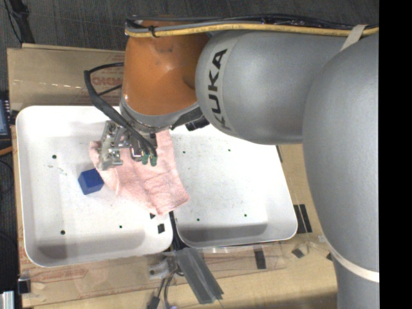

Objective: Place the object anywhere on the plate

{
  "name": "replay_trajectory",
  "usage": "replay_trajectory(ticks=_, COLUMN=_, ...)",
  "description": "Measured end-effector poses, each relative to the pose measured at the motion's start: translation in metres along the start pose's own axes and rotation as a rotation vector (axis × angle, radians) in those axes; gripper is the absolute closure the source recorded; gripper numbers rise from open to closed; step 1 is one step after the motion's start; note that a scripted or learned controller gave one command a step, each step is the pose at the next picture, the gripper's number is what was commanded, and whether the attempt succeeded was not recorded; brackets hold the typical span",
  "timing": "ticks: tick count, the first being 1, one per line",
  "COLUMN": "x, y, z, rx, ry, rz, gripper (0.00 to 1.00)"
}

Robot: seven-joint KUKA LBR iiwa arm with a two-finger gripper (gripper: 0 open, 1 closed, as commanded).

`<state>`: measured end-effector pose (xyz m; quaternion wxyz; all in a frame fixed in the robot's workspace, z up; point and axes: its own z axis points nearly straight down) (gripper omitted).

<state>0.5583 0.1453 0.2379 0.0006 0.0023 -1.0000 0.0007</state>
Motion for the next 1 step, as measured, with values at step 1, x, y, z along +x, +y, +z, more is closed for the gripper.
replay_trajectory(ticks=1, x=-0.0001, y=-0.0001, z=-0.0002, rx=0.000, ry=0.000, rz=0.000, gripper=0.00)
